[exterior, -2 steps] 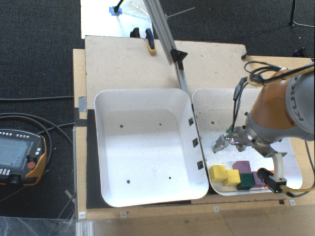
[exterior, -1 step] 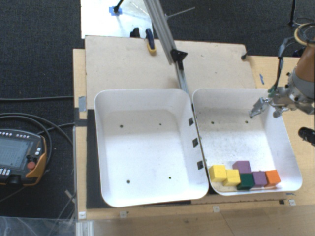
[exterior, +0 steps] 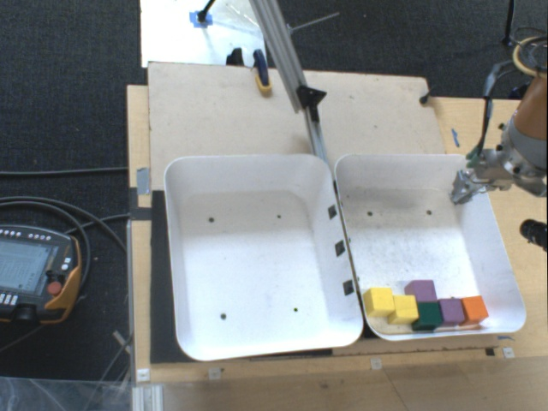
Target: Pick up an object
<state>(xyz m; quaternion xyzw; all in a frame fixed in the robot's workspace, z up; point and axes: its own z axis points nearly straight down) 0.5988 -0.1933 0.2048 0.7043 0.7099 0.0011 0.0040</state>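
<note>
Several small blocks lie bunched along the front wall of the right bin point(exterior: 488, 229): two yellow blocks point(exterior: 390, 303), two purple blocks point(exterior: 421, 291), a dark green block point(exterior: 427, 316) and an orange block point(exterior: 474, 308). My gripper point(exterior: 463, 189) hangs over the right bin's far right rim, well behind the blocks and apart from them. Nothing shows between its fingers.
The left bin point(exterior: 184, 229) stands beside the right one, sharing a middle wall. A slanted metal rod point(exterior: 282, 41) crosses the bench behind the bins. A teach pendant point(exterior: 30, 272) lies on the floor at left. Cables hang near the arm at far right.
</note>
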